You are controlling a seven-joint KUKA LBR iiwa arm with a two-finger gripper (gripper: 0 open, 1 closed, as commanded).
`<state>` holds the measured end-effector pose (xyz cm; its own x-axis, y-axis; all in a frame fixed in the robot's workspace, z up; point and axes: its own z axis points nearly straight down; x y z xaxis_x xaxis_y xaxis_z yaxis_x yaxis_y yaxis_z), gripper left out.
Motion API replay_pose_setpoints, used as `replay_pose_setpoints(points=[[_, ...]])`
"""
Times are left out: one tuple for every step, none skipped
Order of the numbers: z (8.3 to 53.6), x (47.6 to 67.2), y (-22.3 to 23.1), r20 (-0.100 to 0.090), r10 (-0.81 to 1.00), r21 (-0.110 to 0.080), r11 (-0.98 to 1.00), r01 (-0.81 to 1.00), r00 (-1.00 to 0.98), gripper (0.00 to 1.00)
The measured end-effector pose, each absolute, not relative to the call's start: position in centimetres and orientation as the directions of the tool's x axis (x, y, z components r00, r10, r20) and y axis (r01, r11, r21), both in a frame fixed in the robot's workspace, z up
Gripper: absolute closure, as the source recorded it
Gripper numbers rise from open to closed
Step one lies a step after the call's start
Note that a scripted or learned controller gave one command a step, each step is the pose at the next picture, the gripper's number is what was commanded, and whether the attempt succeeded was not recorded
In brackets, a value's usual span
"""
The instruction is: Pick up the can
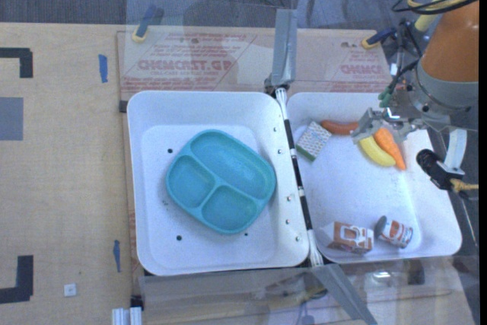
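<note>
A fixed camera looks down at a slant on a wooden bench (61,186) carrying two shallow white bins side by side.

The left bin (144,118) holds a turquoise plate (221,180) with three compartments. It lies flat near the middle of the bin floor, slightly toward the right wall.

The right bin (437,240) holds several small things. The can (395,232) lies on its side close to the bin's front edge, toward the front right corner. It is white with orange and dark markings. Just beside it on the left, near but apart, lies a carton (351,237) with similar white and orange print. A small box (313,141) with a speckled pale face and a green edge leans at the bin's left wall, toward the back. Near the back right corner sit a banana (375,151) and a carrot (390,148), touching each other. Another orange piece (339,127) lies just left of them.

The grey arm (449,49) with its orange band enters from the right, over the back right corner of the right bin. The gripper (389,120) hangs above the banana and carrot, well apart from the can. Whether its jaws are open or closed cannot be told from this angle.
</note>
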<state>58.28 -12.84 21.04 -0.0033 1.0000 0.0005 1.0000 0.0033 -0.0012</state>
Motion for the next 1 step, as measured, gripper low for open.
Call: replay_pose_setpoints(points=[[12.88, 52.34, -15.86, 0.002, 0.977, -0.002, 0.215, 0.977, -0.215, 0.00]])
